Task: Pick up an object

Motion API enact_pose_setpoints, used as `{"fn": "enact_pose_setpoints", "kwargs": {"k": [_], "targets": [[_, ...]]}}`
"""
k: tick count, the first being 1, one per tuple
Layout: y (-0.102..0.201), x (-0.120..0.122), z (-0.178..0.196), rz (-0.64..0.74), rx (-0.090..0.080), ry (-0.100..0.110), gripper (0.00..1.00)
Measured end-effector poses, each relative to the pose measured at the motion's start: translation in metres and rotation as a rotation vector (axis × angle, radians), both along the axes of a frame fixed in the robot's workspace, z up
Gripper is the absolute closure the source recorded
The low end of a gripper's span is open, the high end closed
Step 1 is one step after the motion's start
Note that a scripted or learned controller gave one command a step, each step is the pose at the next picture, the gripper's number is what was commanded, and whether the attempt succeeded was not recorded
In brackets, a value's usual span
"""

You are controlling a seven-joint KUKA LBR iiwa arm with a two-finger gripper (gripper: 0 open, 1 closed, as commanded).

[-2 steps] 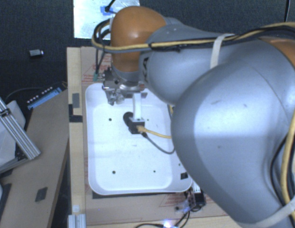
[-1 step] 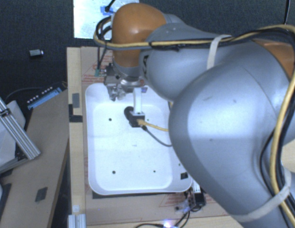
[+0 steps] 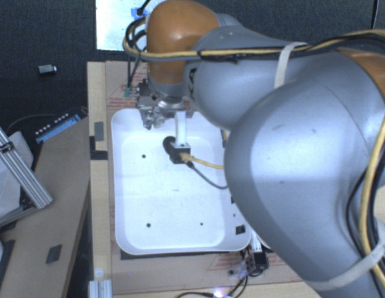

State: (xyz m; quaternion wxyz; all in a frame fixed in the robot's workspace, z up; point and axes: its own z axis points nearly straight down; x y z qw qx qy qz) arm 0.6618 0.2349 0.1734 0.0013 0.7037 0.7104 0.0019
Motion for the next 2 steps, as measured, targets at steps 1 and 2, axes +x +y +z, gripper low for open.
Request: {"fn": "enact_pose_setpoints", "kwargs": {"k": [1,2], "targets": [[0.000,-0.062,-0.006,-0.008,-0.001,0.008,1.00],[-0.019,-0.044,0.090,-0.010,0.002,-0.007,1.00]]}}
